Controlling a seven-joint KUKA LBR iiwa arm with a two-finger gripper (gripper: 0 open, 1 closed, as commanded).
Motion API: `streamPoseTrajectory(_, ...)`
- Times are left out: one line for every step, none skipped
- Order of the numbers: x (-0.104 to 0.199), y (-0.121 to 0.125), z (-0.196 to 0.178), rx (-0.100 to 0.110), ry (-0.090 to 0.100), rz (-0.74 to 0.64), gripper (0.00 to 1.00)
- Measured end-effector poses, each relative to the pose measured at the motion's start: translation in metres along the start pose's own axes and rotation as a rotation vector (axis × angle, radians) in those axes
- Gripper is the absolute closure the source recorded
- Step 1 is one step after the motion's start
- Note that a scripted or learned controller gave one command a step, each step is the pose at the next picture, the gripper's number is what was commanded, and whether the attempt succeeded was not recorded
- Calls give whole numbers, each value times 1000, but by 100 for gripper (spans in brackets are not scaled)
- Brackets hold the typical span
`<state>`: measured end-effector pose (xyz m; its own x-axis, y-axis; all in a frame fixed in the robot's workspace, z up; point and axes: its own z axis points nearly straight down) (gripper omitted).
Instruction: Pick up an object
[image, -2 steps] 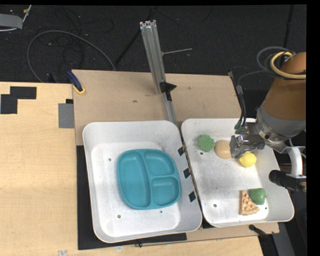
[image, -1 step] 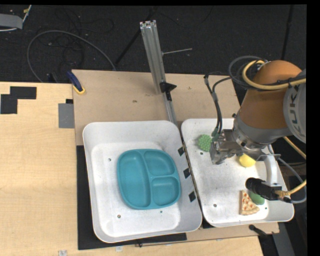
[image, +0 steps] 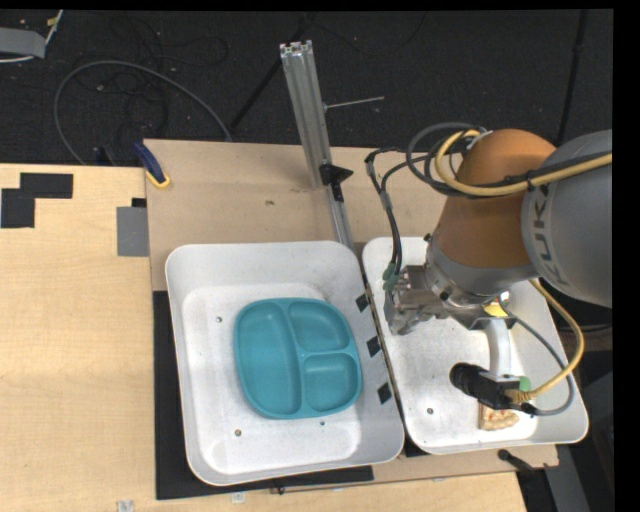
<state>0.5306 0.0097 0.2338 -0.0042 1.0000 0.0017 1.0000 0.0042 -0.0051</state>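
**Gripper (image: 405, 303) low in the right bin (image: 432, 375); open or closed cannot be told.**
The teal divided plate (image: 297, 357) lies in the left bin (image: 200, 300), view-left of the gripper across the bins' meeting edges, long axis near-to-far.

Two bins (image: 205, 430) (image: 430, 370), one teal plate (image: 296, 357), one brown object (image: 497, 419).

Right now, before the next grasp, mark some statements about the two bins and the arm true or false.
1. The teal three-compartment plastic plate lies in the left white bin. True.
2. The gripper is over the left bin. False: it is over the right white bin.
3. The plate touches the gripper. False: they are apart, at separate bins.
4. A silver metal post rises behind the bins. True.
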Motion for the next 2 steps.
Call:
streamPoseTrajectory(52,1,3,-1,0,-1,100)
streamPoseTrajectory(100,-6,-3,-2,-1,0,100)
